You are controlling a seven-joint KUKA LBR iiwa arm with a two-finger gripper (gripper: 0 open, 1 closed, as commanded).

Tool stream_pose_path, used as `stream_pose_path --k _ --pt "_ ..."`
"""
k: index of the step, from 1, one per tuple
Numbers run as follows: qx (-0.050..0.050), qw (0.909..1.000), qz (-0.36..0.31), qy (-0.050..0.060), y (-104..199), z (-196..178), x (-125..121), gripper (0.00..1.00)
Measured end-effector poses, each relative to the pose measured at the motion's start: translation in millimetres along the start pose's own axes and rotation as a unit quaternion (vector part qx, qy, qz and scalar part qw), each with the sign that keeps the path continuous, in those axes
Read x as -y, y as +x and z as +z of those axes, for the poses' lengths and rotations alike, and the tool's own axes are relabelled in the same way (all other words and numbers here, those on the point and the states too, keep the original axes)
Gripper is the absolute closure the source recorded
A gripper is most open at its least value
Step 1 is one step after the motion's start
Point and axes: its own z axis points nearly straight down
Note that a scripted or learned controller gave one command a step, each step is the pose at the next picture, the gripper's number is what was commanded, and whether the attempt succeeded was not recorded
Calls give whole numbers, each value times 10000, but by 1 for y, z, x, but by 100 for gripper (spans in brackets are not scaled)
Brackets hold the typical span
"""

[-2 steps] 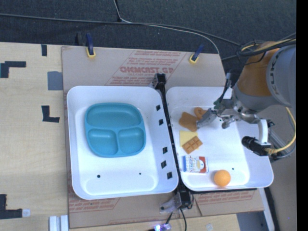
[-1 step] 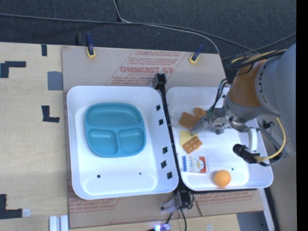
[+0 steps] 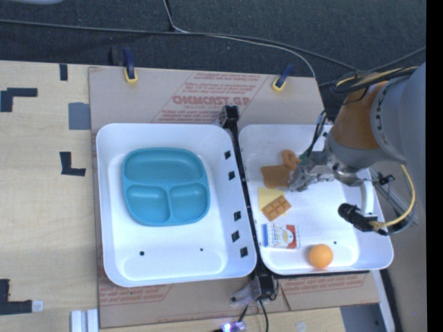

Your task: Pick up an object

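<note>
While gripper (image 3: 302,176) hovers at brown toy's (image 3: 275,175) 3 o'clock edge in right bin (image 3: 346,258), grip state cannot tell; toy likely light, rigid, slick plastic; pinch across narrow middle

A pale wooden bench top (image 3: 38,206) with dark tape marks carries a brown cardboard sheet (image 3: 208,99), held by 2 yellow clamps (image 3: 130,73). Behind lies dark grey carpet (image 3: 242,12), crossed by thin black cables (image 3: 208,32).

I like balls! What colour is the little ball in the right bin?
Orange: the ball, seen in the camera view.
</note>
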Motion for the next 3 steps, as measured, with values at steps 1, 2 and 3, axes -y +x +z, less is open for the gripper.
stream_pose_path --k 1,2,3 --pt "-10 10000 5 -5 -5 -59 6 100" --pt "-12 10000 -3 -3 1 -104 8 100" --pt "-8 10000 -4 -14 2 -166 0 100"
